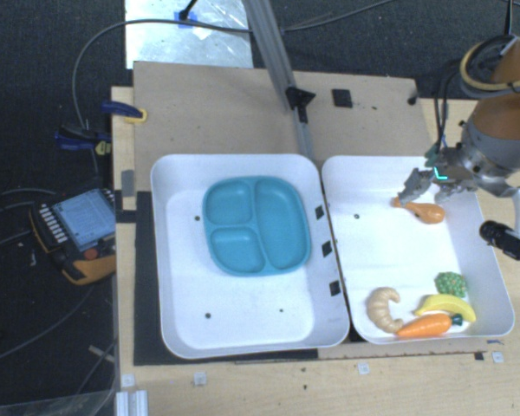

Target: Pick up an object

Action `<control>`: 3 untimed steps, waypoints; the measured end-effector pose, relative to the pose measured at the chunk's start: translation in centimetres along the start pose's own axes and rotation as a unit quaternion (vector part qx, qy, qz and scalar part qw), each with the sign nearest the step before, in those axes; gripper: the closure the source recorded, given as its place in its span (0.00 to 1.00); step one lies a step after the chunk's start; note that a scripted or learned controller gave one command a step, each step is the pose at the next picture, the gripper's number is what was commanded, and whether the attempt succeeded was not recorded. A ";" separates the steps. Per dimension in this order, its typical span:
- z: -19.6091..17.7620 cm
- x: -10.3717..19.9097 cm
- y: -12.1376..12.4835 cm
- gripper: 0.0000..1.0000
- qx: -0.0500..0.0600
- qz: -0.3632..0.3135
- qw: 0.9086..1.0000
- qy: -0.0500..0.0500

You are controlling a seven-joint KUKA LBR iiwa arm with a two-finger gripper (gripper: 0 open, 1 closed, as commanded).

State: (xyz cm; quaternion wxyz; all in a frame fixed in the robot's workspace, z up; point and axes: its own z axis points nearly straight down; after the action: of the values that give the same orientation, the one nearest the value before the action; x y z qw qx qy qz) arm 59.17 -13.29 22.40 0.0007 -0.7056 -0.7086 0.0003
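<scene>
While the gripper hung over the far part of the right bin, you could see its fingers spread apart with nothing between them, their tips just above and beside the toy drumstick lying on that bin's floor. You had the rest gathered at the right bin's near edge, well apart from the drumstick: a croissant, a carrot, a banana and a green broccoli piece. Beside the right bin, the left bin held a blue divided plate.
</scene>
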 end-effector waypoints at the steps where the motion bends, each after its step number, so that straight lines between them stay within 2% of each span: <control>1: -0.1 0.0 0.1 0.00 -0.002 0.000 1.000 0.000; 3: 8.2 -0.2 -0.3 0.00 0.000 0.002 1.000 0.000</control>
State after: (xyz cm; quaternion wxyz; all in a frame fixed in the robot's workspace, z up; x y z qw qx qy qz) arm 58.90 -13.52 14.16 0.0007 -0.7069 -0.7073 0.0007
